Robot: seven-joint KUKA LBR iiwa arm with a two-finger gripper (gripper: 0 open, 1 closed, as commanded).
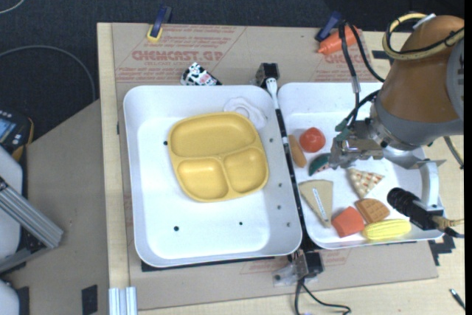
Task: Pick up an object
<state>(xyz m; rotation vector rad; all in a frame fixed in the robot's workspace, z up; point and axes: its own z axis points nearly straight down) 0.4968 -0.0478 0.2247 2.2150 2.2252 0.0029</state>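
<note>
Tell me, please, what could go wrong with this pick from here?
1. The gripper hangs over a crowded patch of the right bin, among the red tomato, a green piece and the pizza slice. It may come down between them and grasp nothing, or knock a neighbour aside.
2. The pizza slice and the beige wedge lie flat and look thin, so a grasp could slip off them.

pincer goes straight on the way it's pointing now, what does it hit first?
Probably the dark green piece beside the pincer in the right bin. Depth is unclear, so it may instead touch bare bin floor next to it.
</note>
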